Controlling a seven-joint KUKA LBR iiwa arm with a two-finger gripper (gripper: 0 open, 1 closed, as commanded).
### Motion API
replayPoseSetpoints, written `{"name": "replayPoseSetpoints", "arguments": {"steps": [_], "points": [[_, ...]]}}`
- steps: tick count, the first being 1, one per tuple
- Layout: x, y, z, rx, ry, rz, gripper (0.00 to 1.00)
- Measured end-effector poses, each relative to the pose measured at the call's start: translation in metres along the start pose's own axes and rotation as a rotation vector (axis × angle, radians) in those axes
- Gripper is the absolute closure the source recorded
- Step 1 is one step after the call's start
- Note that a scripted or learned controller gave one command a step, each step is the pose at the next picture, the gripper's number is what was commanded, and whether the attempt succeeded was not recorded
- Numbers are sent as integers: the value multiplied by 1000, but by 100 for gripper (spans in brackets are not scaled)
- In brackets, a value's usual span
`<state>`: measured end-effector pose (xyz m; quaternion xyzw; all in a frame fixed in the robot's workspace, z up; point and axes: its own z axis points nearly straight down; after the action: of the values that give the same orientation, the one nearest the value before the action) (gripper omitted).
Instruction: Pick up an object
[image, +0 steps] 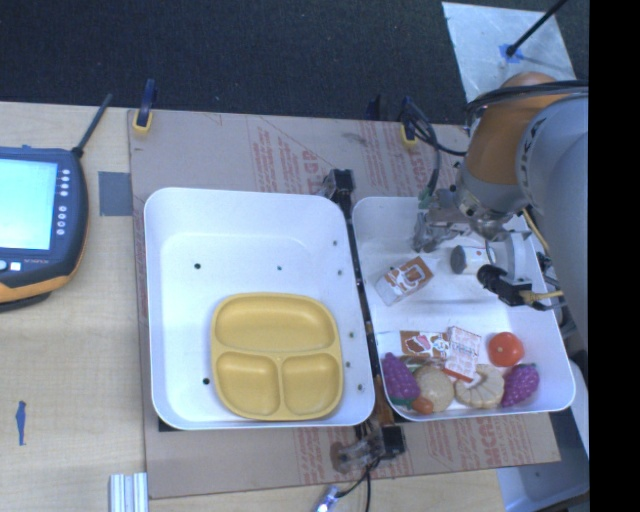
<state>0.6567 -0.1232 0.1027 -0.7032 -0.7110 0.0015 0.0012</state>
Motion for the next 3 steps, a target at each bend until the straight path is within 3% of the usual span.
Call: {"name": "replayPoseSetpoints", "arguments": {"steps": [1,2,3], "points": [[0,0,0,0,0,-1,0],[-62,-1,11,-2,-1,9,0],[-89,-1,-46,-4,0,7,0]]}}
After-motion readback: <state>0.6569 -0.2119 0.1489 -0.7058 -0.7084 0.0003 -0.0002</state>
